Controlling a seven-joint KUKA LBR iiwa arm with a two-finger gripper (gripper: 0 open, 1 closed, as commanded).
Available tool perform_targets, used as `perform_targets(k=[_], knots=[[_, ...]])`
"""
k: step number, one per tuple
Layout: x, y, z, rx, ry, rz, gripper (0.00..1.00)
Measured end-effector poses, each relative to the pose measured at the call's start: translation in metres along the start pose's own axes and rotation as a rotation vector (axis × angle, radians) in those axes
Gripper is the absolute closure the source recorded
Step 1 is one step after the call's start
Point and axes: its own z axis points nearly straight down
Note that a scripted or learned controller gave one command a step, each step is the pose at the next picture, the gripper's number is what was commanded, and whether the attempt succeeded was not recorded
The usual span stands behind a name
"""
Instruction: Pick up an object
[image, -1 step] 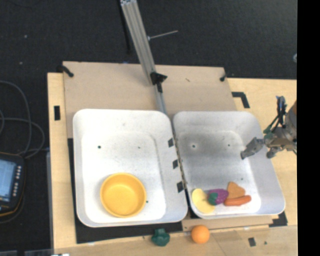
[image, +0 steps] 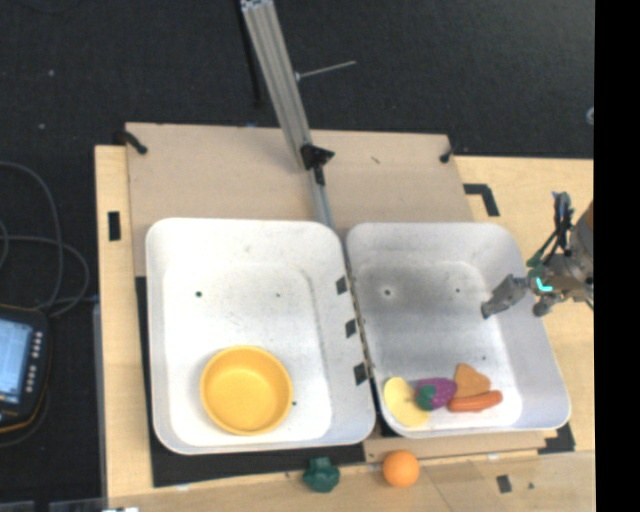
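My gripper (image: 522, 300) hangs over the right edge of the right bin (image: 430, 270), open, with nothing between its fingers. At that bin's front lie a pale yellow piece (image: 399, 399), a purple and green piece (image: 433, 392), an orange wedge (image: 470, 379) and an orange-red carrot shape (image: 475, 403), all well in front of the gripper. A yellow bowl (image: 246, 389) sits in the front of the left bin (image: 240, 270).
An orange ball (image: 400, 468) and a small green object (image: 321, 475) rest on the bench in front of the bins. A slanted metal rail (image: 288, 100) runs from the top down to the gap between the bins. A handheld screen (image: 15, 365) lies at the far left.
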Motion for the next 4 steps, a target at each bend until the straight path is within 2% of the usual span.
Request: perform_targets(k=[2,3,4], knots=[[-0.007,0.003,0.089,0.005,-0.001,0.002,0.00],[-0.009,0.004,0.132,-0.001,-0.003,0.004,0.00],[-0.009,0.005,0.121,-0.003,-0.003,0.007,1.00]])
